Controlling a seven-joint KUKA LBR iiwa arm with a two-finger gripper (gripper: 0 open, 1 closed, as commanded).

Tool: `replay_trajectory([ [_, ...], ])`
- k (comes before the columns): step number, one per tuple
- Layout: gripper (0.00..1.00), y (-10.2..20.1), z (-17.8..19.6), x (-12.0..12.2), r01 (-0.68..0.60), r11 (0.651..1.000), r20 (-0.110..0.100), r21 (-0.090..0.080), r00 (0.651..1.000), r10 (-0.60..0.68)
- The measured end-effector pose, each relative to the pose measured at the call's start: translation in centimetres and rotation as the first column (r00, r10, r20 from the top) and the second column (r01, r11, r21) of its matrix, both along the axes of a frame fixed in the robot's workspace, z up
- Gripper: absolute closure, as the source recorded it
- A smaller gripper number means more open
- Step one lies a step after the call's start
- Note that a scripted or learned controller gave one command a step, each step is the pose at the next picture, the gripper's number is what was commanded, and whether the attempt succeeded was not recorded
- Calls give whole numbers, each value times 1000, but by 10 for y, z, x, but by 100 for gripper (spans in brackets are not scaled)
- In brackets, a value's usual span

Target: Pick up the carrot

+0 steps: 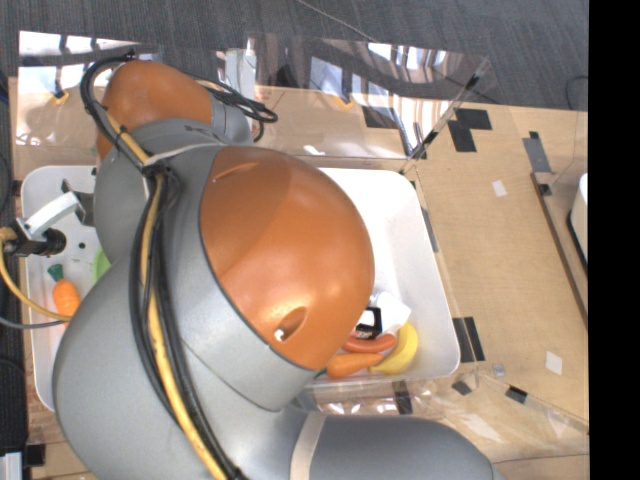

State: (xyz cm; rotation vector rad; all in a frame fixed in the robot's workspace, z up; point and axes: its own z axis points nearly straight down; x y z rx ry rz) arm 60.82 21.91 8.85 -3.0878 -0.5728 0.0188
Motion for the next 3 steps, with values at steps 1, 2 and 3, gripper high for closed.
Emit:
replay_trajectory([
  [1,100,-3,1,-12,-287,958,3,4,958,287],
  [2,100,-1,0,36,-351,937,-1,4,937,351],
  [3,100,-47,141,-11,-493,870,20,3,870,493],
])
